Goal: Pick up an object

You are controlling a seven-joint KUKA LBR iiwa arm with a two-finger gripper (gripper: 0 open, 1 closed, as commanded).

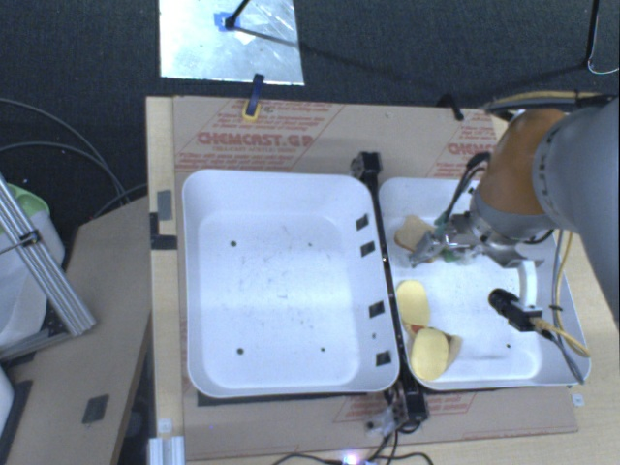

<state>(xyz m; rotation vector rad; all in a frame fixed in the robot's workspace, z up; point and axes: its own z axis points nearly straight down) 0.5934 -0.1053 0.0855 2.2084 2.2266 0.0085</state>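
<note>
The left bin (281,289) lies wide open. In the right bin (484,356), yellow pieces (414,303) crowd eight o'clock, a tan block (415,229) ten o'clock; six o'clock is free.

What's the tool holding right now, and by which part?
Cannot tell. The tool is low over the right bin, close beside a tan piece, but no hold on it can be made out.

The white left bin (281,180) has small dark dots; the white right bin (489,361) holds yellow pieces (415,304) and a tan piece (415,231).
</note>
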